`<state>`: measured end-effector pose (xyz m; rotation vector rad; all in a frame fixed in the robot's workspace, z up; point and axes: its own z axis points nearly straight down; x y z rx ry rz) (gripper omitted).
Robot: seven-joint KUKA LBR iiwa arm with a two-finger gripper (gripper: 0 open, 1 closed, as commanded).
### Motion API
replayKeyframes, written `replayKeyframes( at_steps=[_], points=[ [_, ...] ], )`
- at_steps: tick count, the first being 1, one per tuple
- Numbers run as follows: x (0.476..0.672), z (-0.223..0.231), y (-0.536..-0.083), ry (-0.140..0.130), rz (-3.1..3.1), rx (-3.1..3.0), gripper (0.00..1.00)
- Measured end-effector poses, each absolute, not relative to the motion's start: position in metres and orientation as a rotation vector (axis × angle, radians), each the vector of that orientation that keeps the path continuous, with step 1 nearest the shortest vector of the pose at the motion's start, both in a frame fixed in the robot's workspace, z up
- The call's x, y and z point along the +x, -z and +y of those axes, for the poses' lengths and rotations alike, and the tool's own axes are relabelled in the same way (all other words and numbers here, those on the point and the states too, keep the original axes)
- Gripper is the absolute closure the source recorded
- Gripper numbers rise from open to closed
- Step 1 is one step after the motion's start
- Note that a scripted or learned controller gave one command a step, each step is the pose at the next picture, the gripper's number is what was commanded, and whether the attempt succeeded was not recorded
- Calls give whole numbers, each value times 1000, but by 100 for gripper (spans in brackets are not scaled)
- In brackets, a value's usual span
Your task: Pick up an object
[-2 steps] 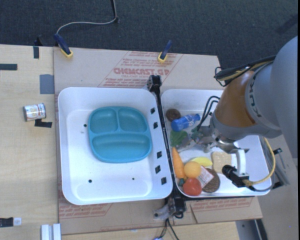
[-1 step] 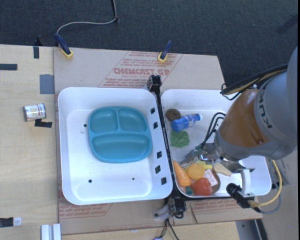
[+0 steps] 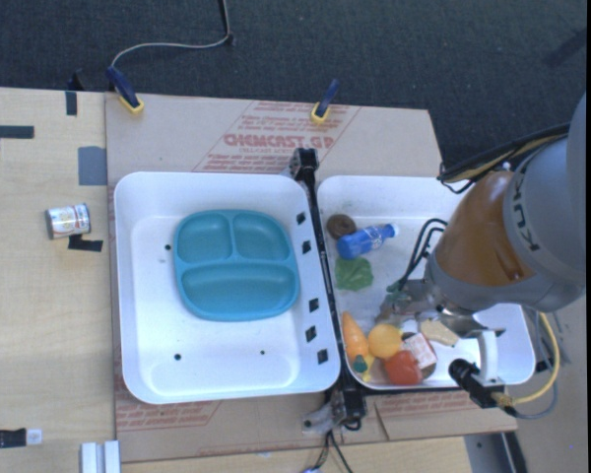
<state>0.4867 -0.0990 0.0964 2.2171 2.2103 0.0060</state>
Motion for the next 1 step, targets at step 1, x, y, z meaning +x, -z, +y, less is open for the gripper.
replayKeyframes(
  at_steps=[1],
  points=[
    [486, -99, -96, -5, 2211, 2217, 0]
  ],
)
